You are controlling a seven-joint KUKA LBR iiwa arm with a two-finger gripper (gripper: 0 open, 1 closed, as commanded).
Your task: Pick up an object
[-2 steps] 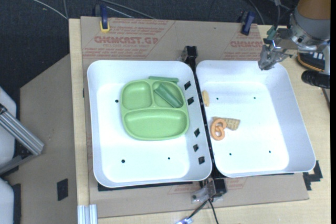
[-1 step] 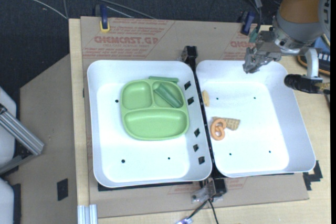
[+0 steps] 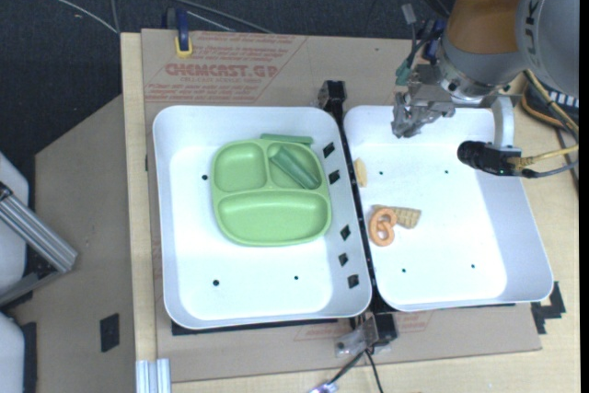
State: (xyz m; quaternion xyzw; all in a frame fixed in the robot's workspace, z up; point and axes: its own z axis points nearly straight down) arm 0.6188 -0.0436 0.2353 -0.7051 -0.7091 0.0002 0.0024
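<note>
Overhead, claw (image 3: 409, 126) above right bin (image 3: 479, 262)

My gripper (image 3: 411, 126) hangs upper right over right bin (image 3: 515, 244); green tray (image 3: 269, 193) in left bin (image 3: 184, 225); pretzel (image 3: 383, 226) centre.

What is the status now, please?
Gripper above right white bin, far edge, holding nothing visible. Orange ring-shaped toy lies untouched near bin's left wall. Nothing between them.
</note>
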